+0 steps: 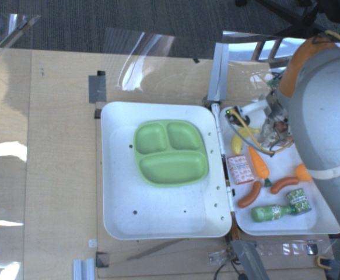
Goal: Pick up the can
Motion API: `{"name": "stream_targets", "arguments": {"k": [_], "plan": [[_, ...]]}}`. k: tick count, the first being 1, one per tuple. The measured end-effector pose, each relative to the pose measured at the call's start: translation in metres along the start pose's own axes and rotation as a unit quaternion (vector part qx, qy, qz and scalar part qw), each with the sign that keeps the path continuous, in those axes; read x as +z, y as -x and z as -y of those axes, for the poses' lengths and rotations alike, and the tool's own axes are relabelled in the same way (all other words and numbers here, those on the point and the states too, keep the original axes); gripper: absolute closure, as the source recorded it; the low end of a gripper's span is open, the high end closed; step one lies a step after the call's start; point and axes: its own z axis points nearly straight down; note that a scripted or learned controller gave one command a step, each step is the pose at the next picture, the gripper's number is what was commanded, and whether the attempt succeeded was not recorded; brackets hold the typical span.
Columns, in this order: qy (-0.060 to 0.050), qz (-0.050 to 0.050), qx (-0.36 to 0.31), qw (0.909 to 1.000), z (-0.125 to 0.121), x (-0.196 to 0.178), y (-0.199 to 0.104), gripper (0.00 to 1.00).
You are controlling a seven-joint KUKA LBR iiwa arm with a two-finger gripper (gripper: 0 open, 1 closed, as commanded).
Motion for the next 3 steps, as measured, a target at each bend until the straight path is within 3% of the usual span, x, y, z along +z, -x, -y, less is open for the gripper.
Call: {"name": "stream_targets", "arguments": {"k": [1, 2, 3], "plan": [[0.000, -0.003, 0.005, 1.0000, 0.061, -0.138, 0.049, 1.00], [-0.002, -0.001, -0.215, 0.9767, 0.139, -0.126, 0.049, 1.00], [-0.001, -0.002, -0.155, 0.9879, 0.076, -0.164, 0.143, 1.00]]}}
